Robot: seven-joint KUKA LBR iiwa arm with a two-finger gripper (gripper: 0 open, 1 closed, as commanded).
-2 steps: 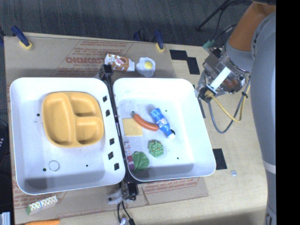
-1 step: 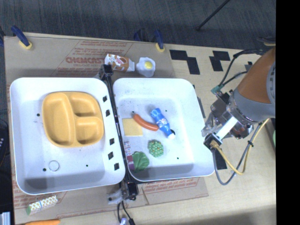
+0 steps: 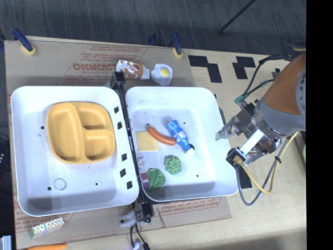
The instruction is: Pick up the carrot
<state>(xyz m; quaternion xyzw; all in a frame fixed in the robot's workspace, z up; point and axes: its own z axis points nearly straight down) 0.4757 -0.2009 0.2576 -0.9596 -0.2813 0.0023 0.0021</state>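
Wooden table with a sheet of printed cardboard clamped on top, and dark carpet behind it. Two white bins sit side by side on the cardboard, touching in the middle. The left bin has a yellow divided plate in it.

The hand hangs just past the right rim of the right bin, fingers spread apart, nothing between them and not touching any of the items (a yellow cable loops down below it).

The carrot lies flat near the middle of the right bin, well apart from the hand. It's a reddish-orange stick and pretty blurry, so I'm only fairly sure that's it. It sits between a yellow square and a blue bottle, and looks like it touches the bottle. A green bumpy ball and a leafy green thing lie nearer the front wall.

The arm is cut off at the right, and there's an orange sliver clipped by the bottom edge.
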